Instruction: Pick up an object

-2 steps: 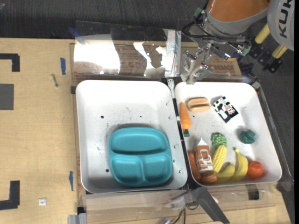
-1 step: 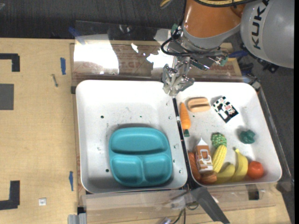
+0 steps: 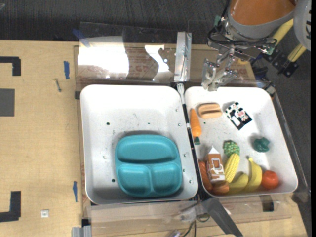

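we look down on a desk [image 3: 34,132] carrying two shallow white bins side by side. the left bin [image 3: 98,107] holds a teal divided tray [image 3: 147,165], lying flat toward its near edge. the right bin [image 3: 276,127] holds the loose toy items: a hot dog bun [image 3: 210,110] near the far wall, a carrot [image 3: 195,123] along the left wall just beside the bun, a black-and-white patterned piece [image 3: 237,115] to the right of the bun, a small dark green lump [image 3: 261,144] near the right wall, and at the near edge a cluster of a small carton [image 3: 215,166], a corn cob [image 3: 231,165] with broccoli [image 3: 230,147] at its far end, a banana [image 3: 250,177] and an orange fruit [image 3: 269,179], these touching one another. the grey arm with its orange band [image 3: 256,4] enters at upper right. we see the pincer [image 3: 214,83] hanging over the far rim of the right bin, above and apart from the bun, pinching nothing; whether its tips are spread or pressed together we cannot tell.
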Available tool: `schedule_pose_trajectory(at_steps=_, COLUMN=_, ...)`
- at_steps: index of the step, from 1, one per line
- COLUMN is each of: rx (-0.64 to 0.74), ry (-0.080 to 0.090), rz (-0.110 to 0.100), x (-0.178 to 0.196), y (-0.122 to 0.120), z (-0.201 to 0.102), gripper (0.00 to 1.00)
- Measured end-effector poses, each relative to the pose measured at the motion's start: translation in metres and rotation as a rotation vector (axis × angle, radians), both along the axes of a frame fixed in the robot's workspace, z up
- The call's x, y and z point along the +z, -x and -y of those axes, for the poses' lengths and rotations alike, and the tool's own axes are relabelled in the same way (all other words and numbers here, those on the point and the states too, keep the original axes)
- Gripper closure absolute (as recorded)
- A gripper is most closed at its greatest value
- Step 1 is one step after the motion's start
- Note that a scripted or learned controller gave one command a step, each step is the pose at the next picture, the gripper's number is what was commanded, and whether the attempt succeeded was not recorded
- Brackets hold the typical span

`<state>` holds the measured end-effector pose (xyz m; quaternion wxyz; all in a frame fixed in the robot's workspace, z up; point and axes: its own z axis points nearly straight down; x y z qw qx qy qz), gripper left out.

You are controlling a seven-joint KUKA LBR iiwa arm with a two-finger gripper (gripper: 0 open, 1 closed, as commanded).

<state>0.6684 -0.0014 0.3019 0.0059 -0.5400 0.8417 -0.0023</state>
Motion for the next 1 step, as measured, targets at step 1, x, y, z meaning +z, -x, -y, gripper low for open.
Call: schedule_pose_trajectory(at_steps=1, rx=0.049, ry=0.000, rz=0.001, x=0.0307, y=0.0001, z=-0.0001, gripper=1.00)
